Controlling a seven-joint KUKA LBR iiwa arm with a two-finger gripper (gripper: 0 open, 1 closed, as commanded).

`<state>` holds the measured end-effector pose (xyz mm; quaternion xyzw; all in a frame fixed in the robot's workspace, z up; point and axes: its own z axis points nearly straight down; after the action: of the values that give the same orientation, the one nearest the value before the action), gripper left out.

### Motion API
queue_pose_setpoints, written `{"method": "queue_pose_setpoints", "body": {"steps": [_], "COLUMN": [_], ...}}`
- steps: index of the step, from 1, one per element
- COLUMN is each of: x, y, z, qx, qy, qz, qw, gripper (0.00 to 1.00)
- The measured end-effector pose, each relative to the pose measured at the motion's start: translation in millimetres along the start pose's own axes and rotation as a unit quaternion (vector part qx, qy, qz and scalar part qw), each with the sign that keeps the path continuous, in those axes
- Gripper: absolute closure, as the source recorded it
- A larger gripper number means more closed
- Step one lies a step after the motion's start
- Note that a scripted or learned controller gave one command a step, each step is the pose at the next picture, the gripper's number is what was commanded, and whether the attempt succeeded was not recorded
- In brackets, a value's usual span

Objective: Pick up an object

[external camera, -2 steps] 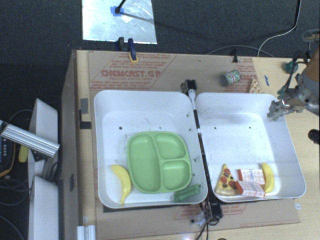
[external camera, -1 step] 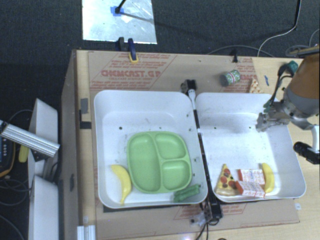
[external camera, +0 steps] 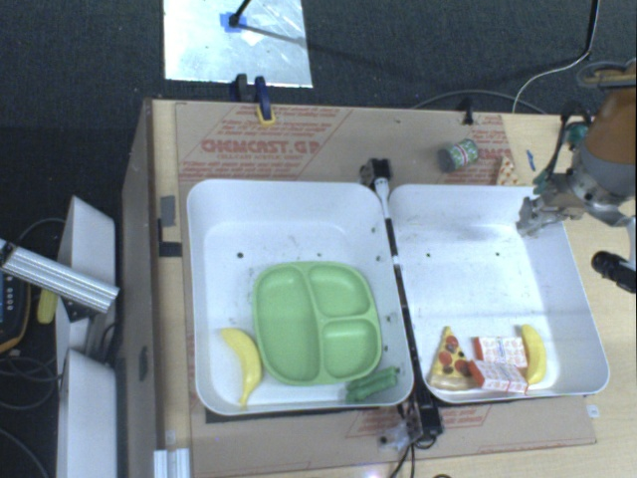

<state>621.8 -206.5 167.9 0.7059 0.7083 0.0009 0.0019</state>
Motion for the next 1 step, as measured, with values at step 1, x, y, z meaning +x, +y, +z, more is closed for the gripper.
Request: {"method": "queue_pose_setpoints", "body": {"steps": [1], "x": [2.9], "y": [7.7], "z": [-3.4], "qx": [0.0], "qy": [0.0], "qz": [0.0], "qw": [1.0], "gripper": [1.0]}}
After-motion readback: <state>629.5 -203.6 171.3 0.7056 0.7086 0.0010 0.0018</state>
